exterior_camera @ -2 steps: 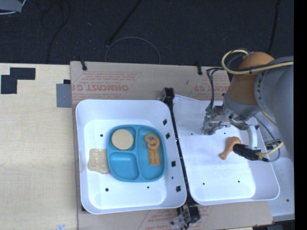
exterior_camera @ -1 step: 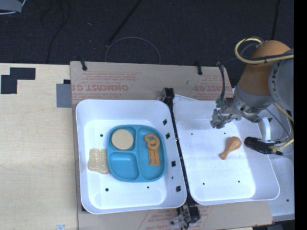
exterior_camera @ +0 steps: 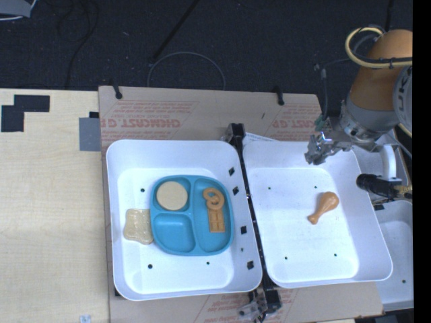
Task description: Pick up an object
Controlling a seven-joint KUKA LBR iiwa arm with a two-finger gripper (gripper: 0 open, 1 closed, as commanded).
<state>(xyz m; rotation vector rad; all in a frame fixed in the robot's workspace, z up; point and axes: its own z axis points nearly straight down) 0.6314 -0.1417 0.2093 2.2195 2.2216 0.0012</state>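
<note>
A tan drumstick-shaped toy (exterior_camera: 324,207) lies in the right bin (exterior_camera: 296,274), toward its right side. My gripper (exterior_camera: 318,152) hangs over the far edge of the right bin, up and a little left of the drumstick, with nothing seen in it. In the left bin (exterior_camera: 128,274) a blue sectioned plate (exterior_camera: 182,237) carries a round tan cookie (exterior_camera: 172,195) and a brown key-shaped piece (exterior_camera: 215,209). A pale yellow flat piece (exterior_camera: 138,225) lies against the plate's left edge.
A black divider rail (exterior_camera: 246,207) runs between the two bins. Cardboard (exterior_camera: 202,116) lies under and behind them. The arm's orange band and grey wrist (exterior_camera: 377,93) stand at the right, above the right bin's far corner.
</note>
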